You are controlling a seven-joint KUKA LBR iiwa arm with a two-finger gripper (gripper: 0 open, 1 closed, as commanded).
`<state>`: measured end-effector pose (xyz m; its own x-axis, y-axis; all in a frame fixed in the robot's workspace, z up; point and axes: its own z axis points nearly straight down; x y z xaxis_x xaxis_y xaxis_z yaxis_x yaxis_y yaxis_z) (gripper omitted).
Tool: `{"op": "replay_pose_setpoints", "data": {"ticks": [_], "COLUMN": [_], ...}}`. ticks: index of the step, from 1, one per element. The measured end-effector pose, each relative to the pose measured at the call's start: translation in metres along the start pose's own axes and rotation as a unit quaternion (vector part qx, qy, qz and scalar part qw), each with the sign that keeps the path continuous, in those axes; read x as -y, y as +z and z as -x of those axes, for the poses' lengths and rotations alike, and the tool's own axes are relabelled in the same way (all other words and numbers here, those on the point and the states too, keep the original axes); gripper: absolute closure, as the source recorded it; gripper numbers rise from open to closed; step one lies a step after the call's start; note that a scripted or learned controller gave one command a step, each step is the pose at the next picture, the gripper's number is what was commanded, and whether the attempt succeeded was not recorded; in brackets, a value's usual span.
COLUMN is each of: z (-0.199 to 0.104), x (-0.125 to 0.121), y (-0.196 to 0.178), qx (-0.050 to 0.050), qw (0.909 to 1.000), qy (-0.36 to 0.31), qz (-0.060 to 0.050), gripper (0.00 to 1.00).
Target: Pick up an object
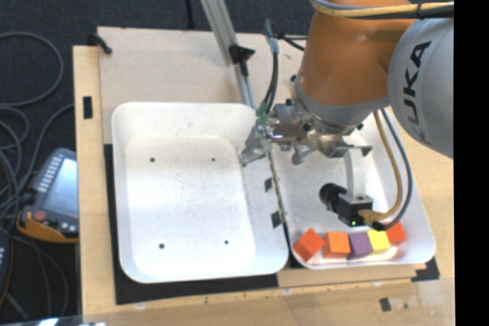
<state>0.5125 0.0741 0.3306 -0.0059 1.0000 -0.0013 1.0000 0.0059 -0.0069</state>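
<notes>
Grey metal, the gripper [258,143] hangs over the wall where the left bin [183,195] meets the right bin [306,198]; I cannot tell if it is spread or pressed together. On the arm [428,88] I read "UKA". Well apart from the gripper, the row of coloured blocks [359,243] lies along the right bin's near wall, its long axis left to right.

Coloured blocks [359,243] — row, in right bin [304,193]

Two white bins [183,195] [306,195], three orange blocks [309,243] [338,243] [396,233], one purple block [360,243], one yellow block [380,241]
</notes>
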Motion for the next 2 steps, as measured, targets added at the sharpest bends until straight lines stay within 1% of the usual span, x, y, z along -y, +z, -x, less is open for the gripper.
{"op": "replay_pose_setpoints", "data": {"ticks": [1, 2], "z": [0.002, 0.008], "x": [-0.001, 0.026], "y": [-0.015, -0.010], "qx": [-0.001, -0.001], "qw": [1.0000, 1.0000], "qy": [0.004, 0.005], "qz": [0.005, 0.003], "gripper": [1.00, 1.00]}}
